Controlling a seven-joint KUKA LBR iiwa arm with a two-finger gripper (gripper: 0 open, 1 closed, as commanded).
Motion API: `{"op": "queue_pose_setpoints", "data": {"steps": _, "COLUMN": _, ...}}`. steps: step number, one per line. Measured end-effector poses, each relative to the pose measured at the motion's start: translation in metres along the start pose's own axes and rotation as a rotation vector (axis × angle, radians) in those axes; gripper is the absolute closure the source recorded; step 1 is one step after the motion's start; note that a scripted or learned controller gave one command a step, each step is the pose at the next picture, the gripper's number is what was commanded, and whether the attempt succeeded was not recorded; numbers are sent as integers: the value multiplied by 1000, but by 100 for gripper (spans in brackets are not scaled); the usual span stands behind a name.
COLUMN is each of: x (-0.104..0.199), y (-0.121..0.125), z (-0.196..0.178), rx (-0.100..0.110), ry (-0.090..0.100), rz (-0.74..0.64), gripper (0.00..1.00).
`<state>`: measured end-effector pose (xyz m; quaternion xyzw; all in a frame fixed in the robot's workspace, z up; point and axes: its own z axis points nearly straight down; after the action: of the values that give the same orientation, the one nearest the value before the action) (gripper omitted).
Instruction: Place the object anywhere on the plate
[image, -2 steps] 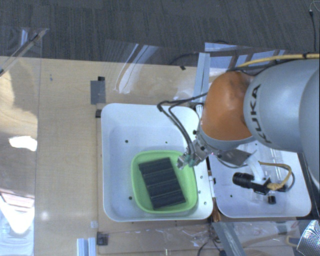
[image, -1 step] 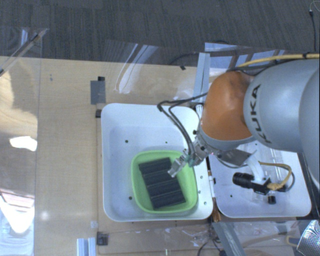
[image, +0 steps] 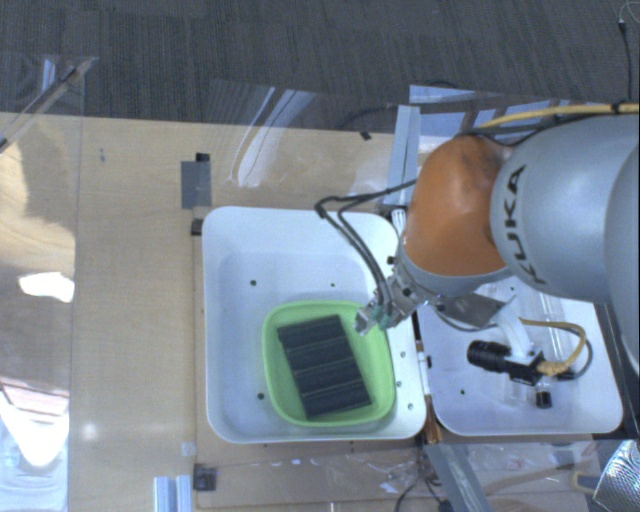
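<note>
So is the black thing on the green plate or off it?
On it. The black ridged block lies flat inside the green plate, with green rim showing on all sides.

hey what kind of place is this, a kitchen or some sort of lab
Most likely a robotics lab bench, not a kitchen: a grey KUKA arm reaches over two white bins, loose cables trail about, and clear panels surround the wooden bench.

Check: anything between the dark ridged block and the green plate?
No. The dark ridged block already lies on the green plate in the left bin. The gripper is at the plate's upper right rim, beside the block.
</note>
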<state>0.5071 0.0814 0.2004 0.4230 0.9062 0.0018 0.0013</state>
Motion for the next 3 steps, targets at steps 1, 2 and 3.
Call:
{"op": "queue_pose_setpoints", "data": {"steps": 1, "x": 0, "y": 0, "z": 0, "rx": 0, "ry": 0, "rz": 0, "gripper": 0}}
{"op": "queue_pose_setpoints", "data": {"steps": 2, "x": 1, "y": 67, "z": 67, "rx": 4, "ry": 1, "rz": -61, "gripper": 0}}
{"op": "queue_pose_setpoints", "data": {"steps": 3, "x": 1, "y": 69, "z": 57, "rx": 1, "ry": 0, "rz": -66, "gripper": 100}}
